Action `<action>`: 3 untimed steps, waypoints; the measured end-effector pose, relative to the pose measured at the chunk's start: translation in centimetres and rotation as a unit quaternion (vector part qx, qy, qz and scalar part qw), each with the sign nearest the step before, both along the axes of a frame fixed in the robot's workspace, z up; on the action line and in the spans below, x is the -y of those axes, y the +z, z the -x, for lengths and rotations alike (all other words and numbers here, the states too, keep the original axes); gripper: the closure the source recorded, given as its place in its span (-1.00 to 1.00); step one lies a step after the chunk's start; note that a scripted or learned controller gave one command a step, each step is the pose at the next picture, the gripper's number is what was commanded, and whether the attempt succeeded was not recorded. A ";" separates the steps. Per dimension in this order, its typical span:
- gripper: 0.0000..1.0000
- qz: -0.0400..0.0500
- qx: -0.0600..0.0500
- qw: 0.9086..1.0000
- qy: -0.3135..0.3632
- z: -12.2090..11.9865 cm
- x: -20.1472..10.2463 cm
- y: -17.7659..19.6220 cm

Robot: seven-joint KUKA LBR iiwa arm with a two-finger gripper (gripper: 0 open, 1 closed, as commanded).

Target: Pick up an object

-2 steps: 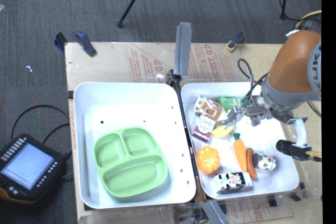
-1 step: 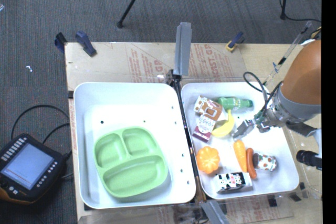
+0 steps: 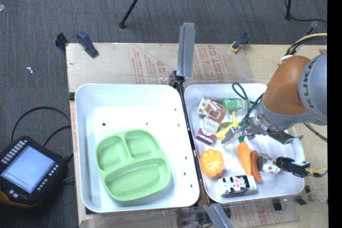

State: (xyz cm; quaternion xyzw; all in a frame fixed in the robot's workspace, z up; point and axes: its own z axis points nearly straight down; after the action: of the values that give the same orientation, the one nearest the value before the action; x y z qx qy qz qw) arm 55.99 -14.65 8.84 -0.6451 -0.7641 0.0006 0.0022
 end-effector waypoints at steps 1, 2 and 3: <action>-1.00 0.000 0.002 0.998 0.067 -6.3 1.5 -0.1; -1.00 0.000 0.000 1.000 -0.020 2.6 4.8 -0.2; 1.00 -0.001 -0.001 1.000 -0.024 2.6 4.9 0.6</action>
State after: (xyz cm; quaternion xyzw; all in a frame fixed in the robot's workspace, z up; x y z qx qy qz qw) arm 53.37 -19.57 9.45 -0.6633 -0.7484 0.0001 0.0040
